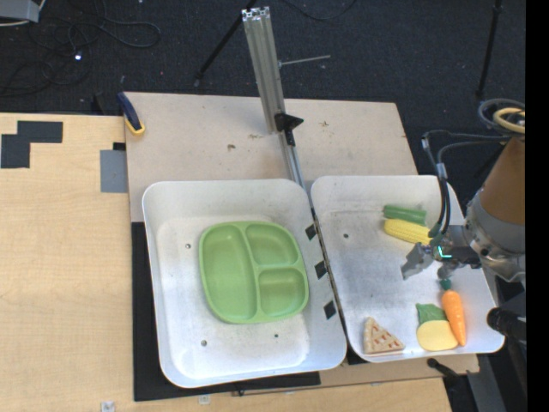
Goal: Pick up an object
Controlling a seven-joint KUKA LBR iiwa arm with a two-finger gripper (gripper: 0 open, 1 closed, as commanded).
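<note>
Two shallow white bins sit side by side on the bench. We note that the left bin [163, 316] holds one item, a green divided plate [254, 271] with three compartments, lying flat near the bin's middle. A row of small black clips [319, 269] marks the seam where the two bins meet.

We find the pickable objects in the right bin [360, 204]. A corn cob [407, 227], yellow with a green husk end, lies toward its far side. Along the near edge we see a triangular pizza slice [381, 336], then a yellow piece with a green top [436, 329], then an orange carrot [455, 316] just beside it.

We see the gripper [426, 259] over the right bin between the corn cob and the carrot, with nothing visibly between its fingers; we cannot tell its spread. The grey arm [506, 204] enters from the right.
</note>
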